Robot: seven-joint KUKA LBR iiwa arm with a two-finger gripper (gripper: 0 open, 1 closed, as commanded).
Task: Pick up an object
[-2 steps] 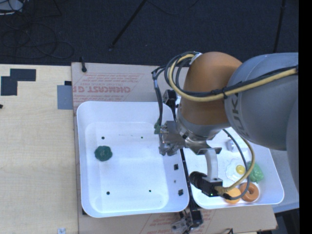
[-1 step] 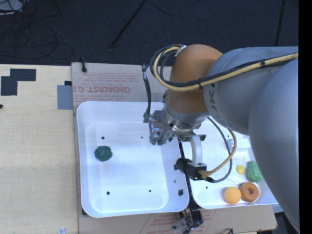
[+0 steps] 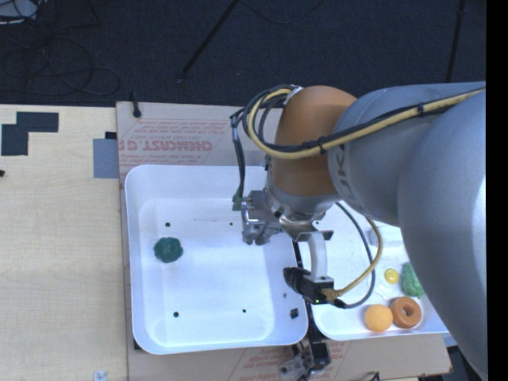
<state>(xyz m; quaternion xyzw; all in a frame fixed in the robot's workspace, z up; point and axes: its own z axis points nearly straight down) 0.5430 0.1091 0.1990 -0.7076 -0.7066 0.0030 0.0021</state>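
The one thing within my reach in the left bin [image 3: 143,213] was a small dark green lump [image 3: 167,249], lying alone on the white floor toward that bin's left wall, about midway between its near and far ends. My gripper [image 3: 255,227] hung over the right part of the same bin, well apart from the lump and to its right, and nothing lay between its fingers that I could make out; whether they stood open or closed I could not tell, since the wrist and its cabling hid most of them from above. So I judged the pick not yet made: the lump sat untouched on the floor, and the crossing to it, the descent, the closing and the lift were all left to do. Counting outward, there was one object in the left bin. In the right bin [image 3: 349,332], at its near end, I counted four: an orange ball [image 3: 379,317], a brown ring like a doughnut [image 3: 407,313] just beside it, a small yellow piece [image 3: 390,275] farther back, and a light green thing [image 3: 410,279] partly hidden by my own arm. Two white bins in all, side by side on a cardboard sheet [image 3: 175,137].
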